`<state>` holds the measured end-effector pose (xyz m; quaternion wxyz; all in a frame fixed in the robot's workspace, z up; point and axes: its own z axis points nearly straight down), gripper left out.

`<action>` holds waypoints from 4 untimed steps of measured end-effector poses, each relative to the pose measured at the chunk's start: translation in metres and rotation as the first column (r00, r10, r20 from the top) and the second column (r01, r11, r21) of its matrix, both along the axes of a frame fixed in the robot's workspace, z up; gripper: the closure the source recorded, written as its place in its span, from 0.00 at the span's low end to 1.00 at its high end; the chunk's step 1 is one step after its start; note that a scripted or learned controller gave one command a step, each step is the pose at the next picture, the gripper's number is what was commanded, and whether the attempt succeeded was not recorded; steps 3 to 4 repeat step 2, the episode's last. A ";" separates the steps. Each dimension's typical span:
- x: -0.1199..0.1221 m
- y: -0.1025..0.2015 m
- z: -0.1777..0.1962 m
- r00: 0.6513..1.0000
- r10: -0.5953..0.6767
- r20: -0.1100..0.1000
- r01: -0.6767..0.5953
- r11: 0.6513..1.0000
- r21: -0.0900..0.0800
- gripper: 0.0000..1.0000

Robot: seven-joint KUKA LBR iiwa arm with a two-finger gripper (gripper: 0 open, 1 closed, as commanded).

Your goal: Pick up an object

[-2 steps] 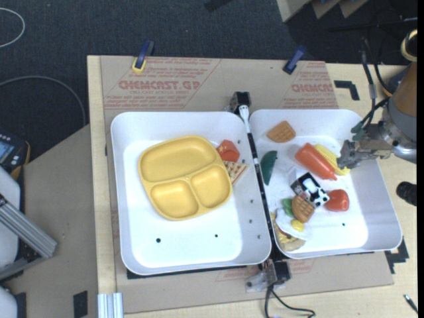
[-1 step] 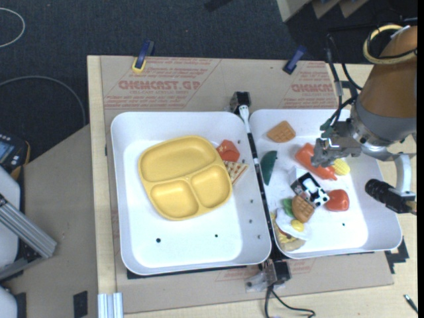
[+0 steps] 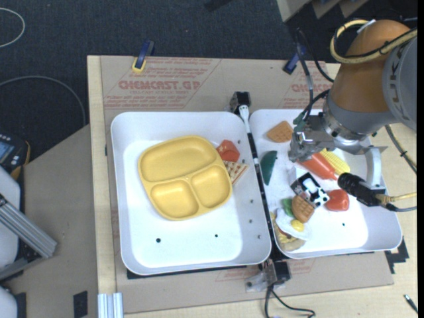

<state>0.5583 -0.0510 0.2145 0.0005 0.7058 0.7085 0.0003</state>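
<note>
My gripper (image 3: 301,146) hangs over the upper middle of the right bin (image 3: 377,234), below the orange band of the arm. Directly beside it on the right lie an orange carrot (image 3: 322,165) and a yellow corn cob (image 3: 339,159). A green pepper-like piece (image 3: 267,165) lies to its left near the bin's inner wall. A tan cracker-shaped piece (image 3: 280,132) sits above-left of it. Below it are a black-and-white toy (image 3: 310,188), a red tomato (image 3: 336,201), a waffle-like piece (image 3: 303,210) and a fried egg (image 3: 289,228).
The left bin (image 3: 132,237) holds a yellow three-part divided plate (image 3: 185,176), with a red piece (image 3: 228,150) and a tan waffle piece (image 3: 236,171) at its right rim. Black clamps sit at the seam between the bins. Cables run off the arm at the right.
</note>
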 end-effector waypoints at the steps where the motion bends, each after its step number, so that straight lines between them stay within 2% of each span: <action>1: 0.012 0.046 -0.005 1.000 -0.001 0.002 0.001 1.000 0.000 1.00; 2: 0.038 0.102 0.006 1.000 0.002 0.004 -0.002 1.000 0.001 1.00; 4: 0.038 0.102 0.006 1.000 0.002 0.004 -0.002 1.000 0.001 1.00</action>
